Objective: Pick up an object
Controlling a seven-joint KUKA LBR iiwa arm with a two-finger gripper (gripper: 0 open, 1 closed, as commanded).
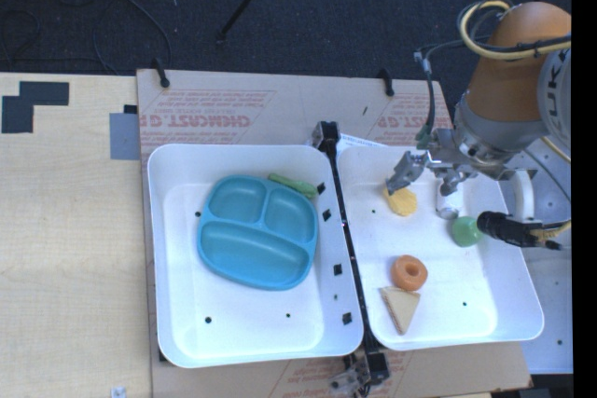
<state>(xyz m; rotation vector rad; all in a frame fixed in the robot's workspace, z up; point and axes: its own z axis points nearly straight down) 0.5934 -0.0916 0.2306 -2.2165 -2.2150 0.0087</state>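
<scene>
The gripper (422, 196) is hanging over the far part of the right bin (508, 298), reaching in from the right on the grey arm (518, 61) with its orange band. Its two fingers (407, 172) are standing spread well apart, and nothing is sitting between them. A small yellow lump (403, 202) is lying on the bin floor just beside the tip of the finger nearer the left bin, seemingly touching it or nearly so, though outside the gap. A rounded green lump (465, 230) is lying just past the other finger, on the side toward the bin's right wall. Nearer the camera in the same bin, an orange ring (409, 272) is resting flat, and a beige wedge (401, 308) is lying just in front of it, its point aiming toward the near rim. The left bin (177, 177) is holding a blue divided plate (258, 233), which is lying flat near its middle, and a slim green item (294, 185) is poking out along the plate's far edge. Both bins are sitting side by side on a cardboard sheet (215, 112) laid on the pale wooden bench (65, 247).
</scene>
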